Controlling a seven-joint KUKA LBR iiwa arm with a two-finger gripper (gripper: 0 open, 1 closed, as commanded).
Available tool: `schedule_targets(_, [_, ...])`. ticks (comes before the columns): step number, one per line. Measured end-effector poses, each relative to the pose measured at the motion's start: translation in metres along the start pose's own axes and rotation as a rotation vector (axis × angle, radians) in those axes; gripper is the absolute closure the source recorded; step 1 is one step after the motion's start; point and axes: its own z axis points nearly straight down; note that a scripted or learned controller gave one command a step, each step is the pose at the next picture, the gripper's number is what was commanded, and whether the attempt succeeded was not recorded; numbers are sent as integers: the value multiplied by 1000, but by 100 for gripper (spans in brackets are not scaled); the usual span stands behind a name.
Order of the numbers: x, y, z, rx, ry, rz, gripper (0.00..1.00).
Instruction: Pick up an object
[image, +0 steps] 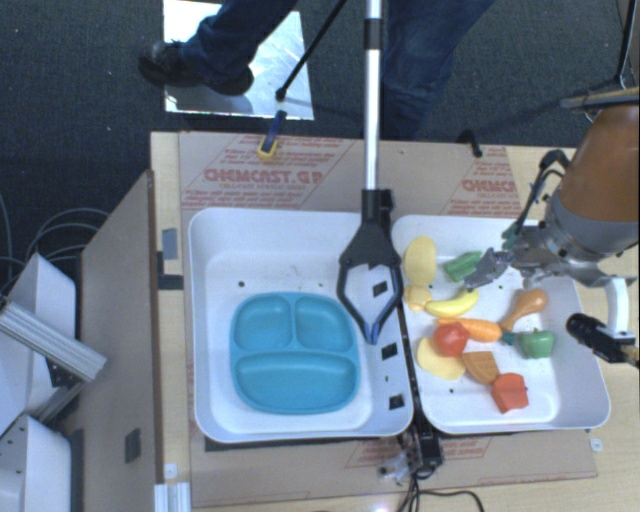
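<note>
The right bin (580, 400) holds several toy foods. Among them are a green piece (462, 266), a yellow banana (451, 303), a pale yellow piece (420, 260), a red tomato (450, 337), an orange carrot (483, 328), an orange drumstick (526, 305), a green pepper (538, 343), a brown wedge (480, 367) and a red-orange block (510, 392). My gripper (487, 270) hangs low over the bin's back part, just right of the green piece and above the banana's right end. Nothing is visibly lifted.
The left bin (210, 300) holds a blue divided plate (295, 352). A silver pole with a black forked bracket (371, 270) stands over the divider between the bins. The arm's body (600, 200) covers the right bin's far right corner.
</note>
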Motion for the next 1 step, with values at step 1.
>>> schedule_targets(1, [-72, -4, 59, 2, -1, 6, 0])
